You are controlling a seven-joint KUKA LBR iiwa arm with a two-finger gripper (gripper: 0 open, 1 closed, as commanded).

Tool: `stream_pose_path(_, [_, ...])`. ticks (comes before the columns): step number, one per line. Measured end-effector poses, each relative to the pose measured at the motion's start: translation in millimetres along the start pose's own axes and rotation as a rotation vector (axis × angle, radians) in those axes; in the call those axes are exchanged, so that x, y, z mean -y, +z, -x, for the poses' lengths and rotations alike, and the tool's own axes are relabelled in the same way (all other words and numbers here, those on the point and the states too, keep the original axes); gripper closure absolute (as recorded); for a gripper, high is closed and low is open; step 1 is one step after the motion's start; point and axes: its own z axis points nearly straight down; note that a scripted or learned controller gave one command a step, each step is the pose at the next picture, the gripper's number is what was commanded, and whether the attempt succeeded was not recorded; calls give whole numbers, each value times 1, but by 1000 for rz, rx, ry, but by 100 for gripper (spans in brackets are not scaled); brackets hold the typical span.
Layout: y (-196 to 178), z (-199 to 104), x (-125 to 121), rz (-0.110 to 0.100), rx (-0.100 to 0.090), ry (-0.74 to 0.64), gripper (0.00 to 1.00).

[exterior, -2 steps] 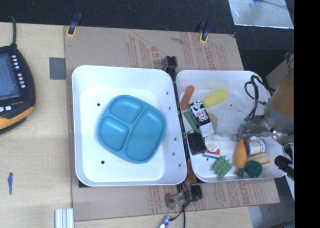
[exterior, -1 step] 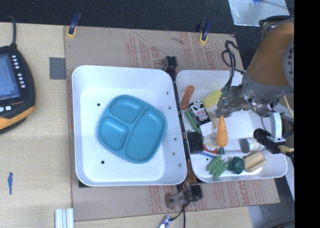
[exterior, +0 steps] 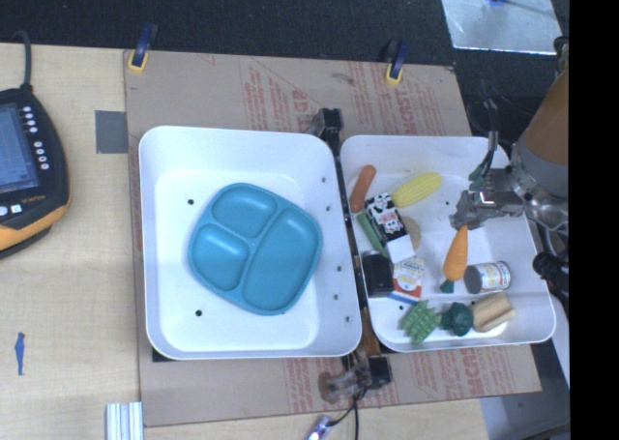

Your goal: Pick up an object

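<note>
The hand [exterior: 471,211] hangs over the right bin [exterior: 440,146], at its right side, just above the top end of the carrot [exterior: 456,252]. Whether it is wide or narrow I cannot tell; the metal parts blur together at this slant, and nothing shows clearly between them.

As I judge it, the pick is not yet done. The carrot lies on the bin floor, tilted, with its green stub toward the near edge, and it looks to be the likeliest target since the hand is right at its tip. Whether they touch is unclear.

The other candidates all rest in the same bin: the corn cob [exterior: 417,189], the sausage [exterior: 362,188], the small can [exterior: 486,278] just right of the carrot. The left bin [exterior: 164,153] holds 1 blue divided plate [exterior: 255,248].

What remains, by my reading: closing on an object and lifting it clear of the bin
</note>
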Motion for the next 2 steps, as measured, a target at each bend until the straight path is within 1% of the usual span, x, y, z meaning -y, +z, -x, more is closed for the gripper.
stream_pose_path(1, [0, 0, 0, 0, 0, 0, 0])
stream_pose_path(2, [110, 23, -24, -4, 0, -1, 0])
